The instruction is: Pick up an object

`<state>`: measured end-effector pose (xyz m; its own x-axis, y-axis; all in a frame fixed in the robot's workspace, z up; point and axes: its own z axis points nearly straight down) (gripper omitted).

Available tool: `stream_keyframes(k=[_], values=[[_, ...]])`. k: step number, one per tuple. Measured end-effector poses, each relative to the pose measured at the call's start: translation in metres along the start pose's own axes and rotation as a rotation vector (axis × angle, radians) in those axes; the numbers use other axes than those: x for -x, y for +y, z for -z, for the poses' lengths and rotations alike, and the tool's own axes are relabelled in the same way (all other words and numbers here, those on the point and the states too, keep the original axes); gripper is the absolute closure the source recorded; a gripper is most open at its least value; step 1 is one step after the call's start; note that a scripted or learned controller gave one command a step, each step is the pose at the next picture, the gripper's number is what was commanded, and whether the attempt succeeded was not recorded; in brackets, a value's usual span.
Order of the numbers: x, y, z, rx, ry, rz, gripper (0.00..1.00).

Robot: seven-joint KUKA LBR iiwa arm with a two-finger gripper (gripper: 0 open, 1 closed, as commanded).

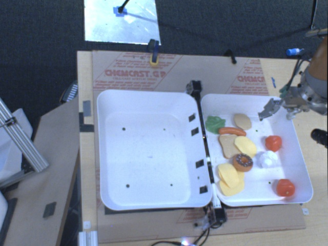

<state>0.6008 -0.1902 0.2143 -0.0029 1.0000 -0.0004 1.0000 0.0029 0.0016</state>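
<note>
your tool [277, 109] hangs over the top right corner of the right bin [302, 164], reaching in from the right; two grey fingers show, spread a little apart, with nothing between them. the nearest pieces lie just left of and below it: a tan roll [242, 120] to its left, and a tomato [273, 143] below it, near the bin's right side. neither touches the tool.

the rest of the toy food crowds the right bin's middle and left. a green leaf [215, 122] sits by the left wall, a sausage [231, 131] just right of it, under the roll. below them a bread slice [227, 145] and a yellow piece [245, 146] lie touching, with a donut [242, 162] at their lower edge. a white lump [267, 159] rests just below the tomato. two more yellow pieces [229, 179] are stacked near the lower left corner, and a second tomato [285, 187] sits well apart in the lower right corner.

the left bin [110, 137] lies beside it, joined along a black hinge strip [201, 137]. both bins rest on a brown board [138, 70] on your table [313, 152].
</note>
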Motion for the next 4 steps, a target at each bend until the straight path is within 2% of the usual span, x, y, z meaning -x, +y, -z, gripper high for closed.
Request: stream_keyframes(k=[1,2,3,4], values=[[-0.045,-0.043,-0.135,-0.003,0.004,-0.002,0.0],[-0.042,-0.036,-0.112,0.019,-0.003,0.0,1.0],[-0.053,-0.085,-0.123,0.024,-0.008,-0.001,1.0],[-0.067,-0.108,-0.123,0.025,-0.011,-0.003,1.0]])
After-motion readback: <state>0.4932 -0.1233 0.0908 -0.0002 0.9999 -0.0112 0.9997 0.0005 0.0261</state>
